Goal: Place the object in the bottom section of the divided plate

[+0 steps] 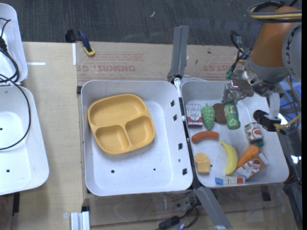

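Observation:
A yellow divided plate (122, 123) lies in the left bin (100, 176), with one long section at its top and two smaller ones along its lower edge. The right bin (276, 174) holds several toy foods: a green bottle (232, 117), green grapes (208, 117), a brown cookie (220, 113), a pink carton (194, 114), a sausage (205, 136), a banana (230, 157), a carrot (248, 155) and a corn piece (202, 162). My gripper (233, 96) hangs over the right bin's upper part, just above the green bottle. Nothing shows between its fingers.
A can (253, 132), a small box (253, 167) and a flat wrapper (229, 180) also lie in the right bin. A grey divider post (179, 51) rises between the bins. White equipment with black cables (12, 104) sits at far left.

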